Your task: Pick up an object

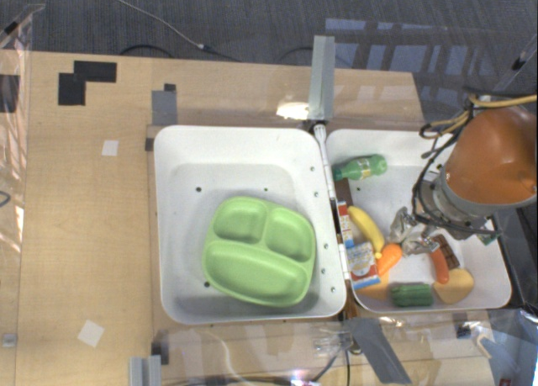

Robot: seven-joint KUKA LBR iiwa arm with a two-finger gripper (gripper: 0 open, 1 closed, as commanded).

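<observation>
**Arm low over the right bin, gripper among the toy food**

We see two shallow white bins side by side on a pale wooden bench (pixel 84 233). The left bin (pixel 181 166) holds a light green plastic plate with three compartments (pixel 261 251), lying towards the near half of the bin and slightly turned.

The right bin (pixel 496 292) holds the small objects. A green plastic bottle with a yellow cap end (pixel 361 167) lies on its side near the far left corner. Below it a yellow toy banana (pixel 366 226) lies at a slant, and just beside it, against the wall shared with the left bin, sits a small red, white and blue carton (pixel 360 260). An orange toy carrot (pixel 388 259) lies next to the carton, its upper end near the gripper. At the near edge we find a dark green block-shaped piece (pixel 411 294), and to its right a tan wedge-shaped piece (pixel 454 286) with a small orange-red stick-shaped piece (pixel 440 267) touching its top.

The grey arm with its orange band (pixel 496 157) comes in from the right and hangs over the right half of this bin. Its metal two-finger gripper (pixel 407 231) points towards the banana and the carrot, close above the bin floor. We cannot tell how its jaws stand, and we see no object clearly lodged between them; every piece appears to rest in the bin.
</observation>
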